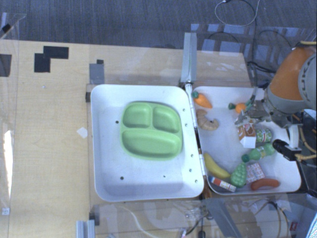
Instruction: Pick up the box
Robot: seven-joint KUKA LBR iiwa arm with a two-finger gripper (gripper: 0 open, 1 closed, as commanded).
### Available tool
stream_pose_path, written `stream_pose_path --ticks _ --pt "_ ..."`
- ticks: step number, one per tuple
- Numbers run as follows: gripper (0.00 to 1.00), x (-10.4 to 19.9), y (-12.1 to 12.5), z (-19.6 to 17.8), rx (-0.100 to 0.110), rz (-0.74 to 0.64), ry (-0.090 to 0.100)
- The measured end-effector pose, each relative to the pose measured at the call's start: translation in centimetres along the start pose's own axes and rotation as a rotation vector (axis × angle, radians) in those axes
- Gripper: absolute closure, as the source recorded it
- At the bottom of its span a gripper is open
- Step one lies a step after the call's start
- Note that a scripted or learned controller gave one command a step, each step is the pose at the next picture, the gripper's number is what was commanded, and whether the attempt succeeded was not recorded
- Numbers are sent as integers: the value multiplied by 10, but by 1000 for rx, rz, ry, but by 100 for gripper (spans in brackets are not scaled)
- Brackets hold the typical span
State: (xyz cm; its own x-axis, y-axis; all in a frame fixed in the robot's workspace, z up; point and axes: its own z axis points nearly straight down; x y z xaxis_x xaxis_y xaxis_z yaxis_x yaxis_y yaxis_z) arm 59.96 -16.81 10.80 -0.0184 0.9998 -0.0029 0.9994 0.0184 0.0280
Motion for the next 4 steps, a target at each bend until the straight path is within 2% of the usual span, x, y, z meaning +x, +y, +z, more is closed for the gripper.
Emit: stream_pose_path --ticks 1,2,3,4 --pt "100 -21 -32 -39 22 341 2" --pt "100 -25 -70 5 12 429 0" --pt "100 30 -87 1 -50 871 6" --pt "100 8 -84 -4 -64 1201 14"
